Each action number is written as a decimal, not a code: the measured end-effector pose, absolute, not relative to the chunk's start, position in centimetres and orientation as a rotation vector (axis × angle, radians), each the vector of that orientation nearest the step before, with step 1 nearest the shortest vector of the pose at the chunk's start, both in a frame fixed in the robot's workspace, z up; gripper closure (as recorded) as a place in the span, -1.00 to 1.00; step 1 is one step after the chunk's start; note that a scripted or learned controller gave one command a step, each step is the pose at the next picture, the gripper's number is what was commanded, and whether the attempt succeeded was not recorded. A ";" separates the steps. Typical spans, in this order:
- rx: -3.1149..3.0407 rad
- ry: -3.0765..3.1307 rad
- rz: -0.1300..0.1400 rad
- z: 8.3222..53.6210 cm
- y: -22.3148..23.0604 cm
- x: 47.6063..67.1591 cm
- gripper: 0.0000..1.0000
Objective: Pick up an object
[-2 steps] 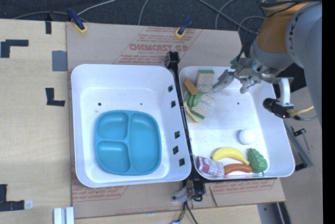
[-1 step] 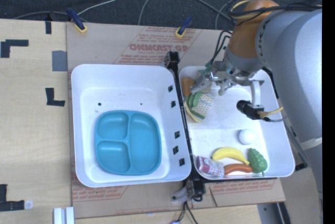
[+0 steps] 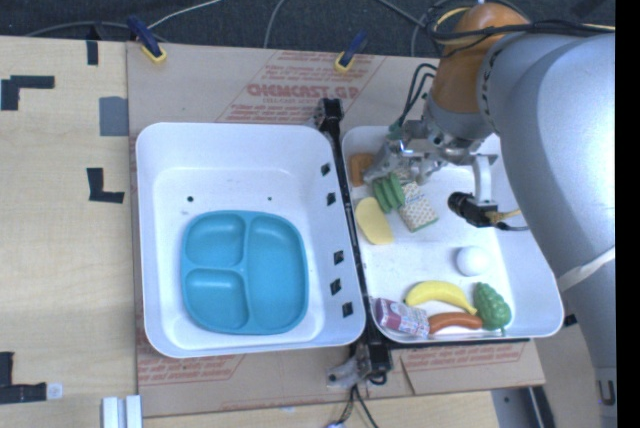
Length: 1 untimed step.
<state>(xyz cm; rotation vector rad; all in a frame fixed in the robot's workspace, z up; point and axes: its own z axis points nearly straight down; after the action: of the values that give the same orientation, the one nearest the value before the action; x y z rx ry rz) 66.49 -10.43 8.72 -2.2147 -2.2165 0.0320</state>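
- Camera view: arm (image 3: 545,116) over right bin (image 3: 530,301), reaching down at its far end.
- Left bin (image 3: 165,151) holding blue tray (image 3: 245,271), untouched.
- Gripper (image 3: 408,159) low at right bin's far left corner, just above green item (image 3: 388,192); whether clamped or apart, cannot tell.
- Nothing seen lifted; pick judged not yet done.

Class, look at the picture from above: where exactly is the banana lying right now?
The banana lies in the right bin, near its front edge, just above the red sausage and left of the green broccoli-like toy.
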 end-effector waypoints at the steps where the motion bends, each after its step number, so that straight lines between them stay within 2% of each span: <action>1: -2.230 -2.224 0.009 8.7 -10.2 64.3 -1.00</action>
<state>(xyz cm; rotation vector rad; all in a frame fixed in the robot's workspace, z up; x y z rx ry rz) 64.33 -10.22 8.66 -2.2299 -2.2236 0.0090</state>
